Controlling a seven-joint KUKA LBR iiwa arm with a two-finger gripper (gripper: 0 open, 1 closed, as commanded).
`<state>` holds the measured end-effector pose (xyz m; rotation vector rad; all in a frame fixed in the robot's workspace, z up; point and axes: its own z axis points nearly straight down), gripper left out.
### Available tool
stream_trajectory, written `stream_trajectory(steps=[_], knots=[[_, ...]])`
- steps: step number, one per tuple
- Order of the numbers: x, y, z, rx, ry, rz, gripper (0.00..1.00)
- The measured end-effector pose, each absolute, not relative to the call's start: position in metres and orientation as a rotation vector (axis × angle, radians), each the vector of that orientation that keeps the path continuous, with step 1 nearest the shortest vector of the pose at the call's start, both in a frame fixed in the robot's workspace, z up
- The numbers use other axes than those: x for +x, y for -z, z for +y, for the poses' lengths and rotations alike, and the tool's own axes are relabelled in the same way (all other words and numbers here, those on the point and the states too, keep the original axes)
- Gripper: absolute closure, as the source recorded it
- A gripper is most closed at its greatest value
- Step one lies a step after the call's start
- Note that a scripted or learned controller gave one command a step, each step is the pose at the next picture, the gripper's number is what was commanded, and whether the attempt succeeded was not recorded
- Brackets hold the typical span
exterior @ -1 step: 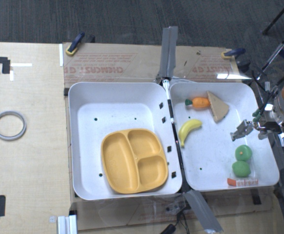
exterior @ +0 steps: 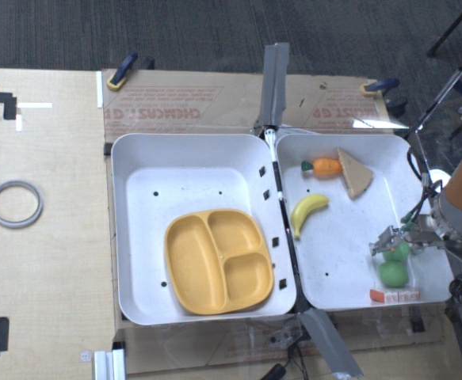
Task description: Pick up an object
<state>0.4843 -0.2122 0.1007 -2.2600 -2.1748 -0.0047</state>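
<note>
My gripper [exterior: 389, 244] is low over the front right part of the right bin [exterior: 326, 287]. It sits right at the top of a green rounded toy [exterior: 393, 274], which rests on the bin floor. The toy's upper part is partly covered by the gripper. Further left lies a yellow banana [exterior: 307, 210]. At the back of this bin are an orange carrot [exterior: 324, 166] and a tan wedge [exterior: 355, 172]. A small red and white piece [exterior: 395, 295] lies by the front wall.
The left bin [exterior: 135, 212] holds a yellow divided plate [exterior: 217, 259]. A grey roll of tape [exterior: 14, 203] lies on the bench at far left. The arm [exterior: 456, 220] comes in over the right bin's right wall, with cables beside it.
</note>
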Motion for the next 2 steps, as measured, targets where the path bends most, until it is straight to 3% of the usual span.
stream_trajectory(steps=[1, 2], knots=[[0.483, -0.11, -0.215, -2.268, -0.001, -2.171, 1.0], [0.524, -0.205, -0.178, -2.268, -0.003, -2.172, 1.0]])
